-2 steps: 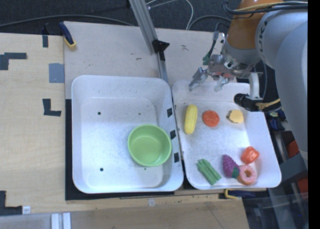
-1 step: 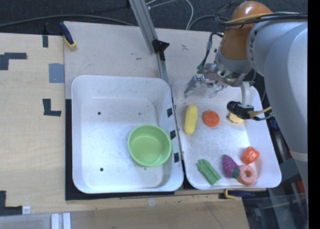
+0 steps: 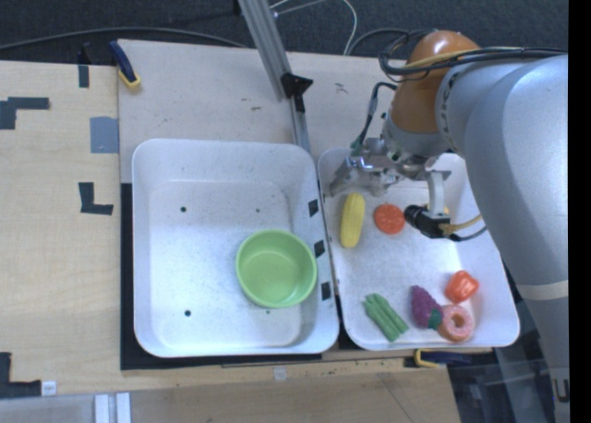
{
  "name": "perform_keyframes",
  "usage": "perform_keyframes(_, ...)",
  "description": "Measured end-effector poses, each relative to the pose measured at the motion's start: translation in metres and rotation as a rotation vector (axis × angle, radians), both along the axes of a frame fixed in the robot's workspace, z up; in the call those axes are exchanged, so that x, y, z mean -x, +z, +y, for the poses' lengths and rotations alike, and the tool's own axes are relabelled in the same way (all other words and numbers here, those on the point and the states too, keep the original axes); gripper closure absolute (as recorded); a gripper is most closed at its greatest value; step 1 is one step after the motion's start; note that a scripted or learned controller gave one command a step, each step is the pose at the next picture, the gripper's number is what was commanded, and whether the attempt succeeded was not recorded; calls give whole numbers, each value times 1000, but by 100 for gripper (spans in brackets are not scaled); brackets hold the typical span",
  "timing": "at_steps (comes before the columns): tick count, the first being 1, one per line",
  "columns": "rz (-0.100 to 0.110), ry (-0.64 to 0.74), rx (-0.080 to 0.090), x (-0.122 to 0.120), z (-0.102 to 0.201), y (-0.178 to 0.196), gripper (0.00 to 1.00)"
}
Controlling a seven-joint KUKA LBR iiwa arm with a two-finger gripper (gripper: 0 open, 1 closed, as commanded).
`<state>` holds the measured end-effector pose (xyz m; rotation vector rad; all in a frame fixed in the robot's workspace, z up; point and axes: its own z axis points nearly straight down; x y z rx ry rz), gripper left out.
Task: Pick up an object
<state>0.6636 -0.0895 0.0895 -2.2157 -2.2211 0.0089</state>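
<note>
Two white bins sit side by side on the desk. One green bowl. Six toy foods: one corn, one tomato, one green bean, one grape bunch, one pepper, one doughnut.

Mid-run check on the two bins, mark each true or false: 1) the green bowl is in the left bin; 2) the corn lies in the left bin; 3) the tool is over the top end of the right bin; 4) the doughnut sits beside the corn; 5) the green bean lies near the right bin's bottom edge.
1) True: the green bowl stands in the left bin.
2) False: the corn lies in the right bin, near its left wall.
3) True: the tool hangs over that bin's top end, just above the corn.
4) False: the doughnut lies at the bottom right corner, next to the purple grapes.
5) True: the green bean lies there.
</note>
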Motion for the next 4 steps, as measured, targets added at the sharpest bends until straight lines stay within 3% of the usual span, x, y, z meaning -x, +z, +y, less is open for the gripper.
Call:
perform_keyframes(1,-5,2,-1,-2,1,14,100)
perform_keyframes(4,-11,-1,-1,-5,3,166,100)
